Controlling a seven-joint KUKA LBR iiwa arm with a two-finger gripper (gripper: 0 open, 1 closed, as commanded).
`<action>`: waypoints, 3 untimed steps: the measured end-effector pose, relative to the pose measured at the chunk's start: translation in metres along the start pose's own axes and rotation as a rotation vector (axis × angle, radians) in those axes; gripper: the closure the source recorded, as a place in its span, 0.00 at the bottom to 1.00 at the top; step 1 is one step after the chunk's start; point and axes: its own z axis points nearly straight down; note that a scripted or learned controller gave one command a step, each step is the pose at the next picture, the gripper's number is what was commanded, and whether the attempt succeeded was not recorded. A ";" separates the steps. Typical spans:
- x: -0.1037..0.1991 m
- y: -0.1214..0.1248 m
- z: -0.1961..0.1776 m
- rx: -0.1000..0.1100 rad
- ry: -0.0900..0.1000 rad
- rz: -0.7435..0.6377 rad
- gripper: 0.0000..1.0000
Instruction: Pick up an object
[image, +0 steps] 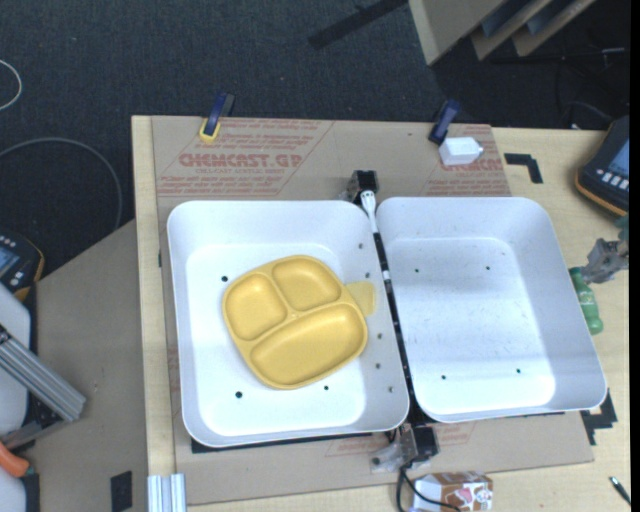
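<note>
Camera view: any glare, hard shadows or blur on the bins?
Camera view: lighting is even and soft; the left bin shows a bright patch on its floor left of the yellow divided plate, with faint shading under the plate's lower edge. The right bin is evenly lit, its speckles visible. Focus is slightly soft overall; the green object at the right edge is blurry.

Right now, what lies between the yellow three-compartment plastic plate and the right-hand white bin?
In the camera view, the yellow divided plate is separated from the right white bin only by the bins' adjoining rims.
</note>
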 end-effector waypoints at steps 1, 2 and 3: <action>0.000 0.001 -0.010 -0.002 -0.002 -0.001 1.00; 0.000 0.001 -0.020 -0.005 -0.004 -0.002 1.00; -0.001 0.002 -0.031 -0.009 -0.006 -0.003 1.00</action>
